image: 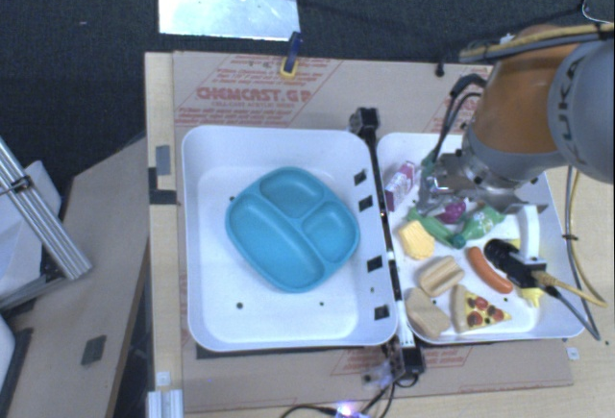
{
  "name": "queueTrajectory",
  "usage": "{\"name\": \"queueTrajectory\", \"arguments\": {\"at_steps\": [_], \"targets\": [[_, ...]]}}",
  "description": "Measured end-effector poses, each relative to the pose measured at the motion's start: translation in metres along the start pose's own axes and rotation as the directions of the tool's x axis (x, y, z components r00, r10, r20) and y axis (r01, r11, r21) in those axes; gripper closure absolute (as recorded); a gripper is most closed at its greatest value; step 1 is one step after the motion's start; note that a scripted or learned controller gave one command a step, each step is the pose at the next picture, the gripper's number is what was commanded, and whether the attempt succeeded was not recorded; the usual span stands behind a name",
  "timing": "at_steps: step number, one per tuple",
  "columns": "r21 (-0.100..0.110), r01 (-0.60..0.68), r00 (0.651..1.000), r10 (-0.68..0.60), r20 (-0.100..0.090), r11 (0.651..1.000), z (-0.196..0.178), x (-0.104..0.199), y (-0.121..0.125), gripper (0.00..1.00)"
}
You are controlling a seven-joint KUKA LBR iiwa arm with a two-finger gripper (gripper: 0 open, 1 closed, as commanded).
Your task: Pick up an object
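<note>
The right bin [553,334] holds a pile of toy food: a yellow corn piece [416,239], a green vegetable [444,230], a purple piece [452,210], a pink-and-white packet [400,180], an orange hot dog [486,270], a bread roll [438,274], a tan piece [427,312] and a pizza slice [478,309]. My gripper [450,198] is low over the back of that pile, right above the purple piece and the green vegetable. The arm's bulk covers its fingertips.
The left bin [211,310] carries a blue sectioned plate [291,228] in its middle. A black divider with clips [379,214] runs between the two bins. The grey arm with its orange band [533,104] hangs over the right bin's far half.
</note>
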State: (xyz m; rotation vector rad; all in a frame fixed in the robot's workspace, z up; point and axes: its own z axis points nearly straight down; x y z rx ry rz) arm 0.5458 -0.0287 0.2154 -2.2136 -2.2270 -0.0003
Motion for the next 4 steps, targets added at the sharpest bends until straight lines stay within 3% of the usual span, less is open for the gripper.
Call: {"name": "queueTrajectory", "arguments": {"at_steps": [2, 3, 4], "targets": [[-0.004, 0.000, 1.000, 0.000, 0.001, 1.000, -0.018, 0.003, 0.011, 1.00], [-0.002, -0.005, 1.000, 0.005, 0.001, 1.000, -0.018, -0.005, 0.003, 1.00], [0.000, -0.002, 1.000, 0.002, 0.001, 1.000, -0.001, 0.005, 0.003, 1.00]]}}
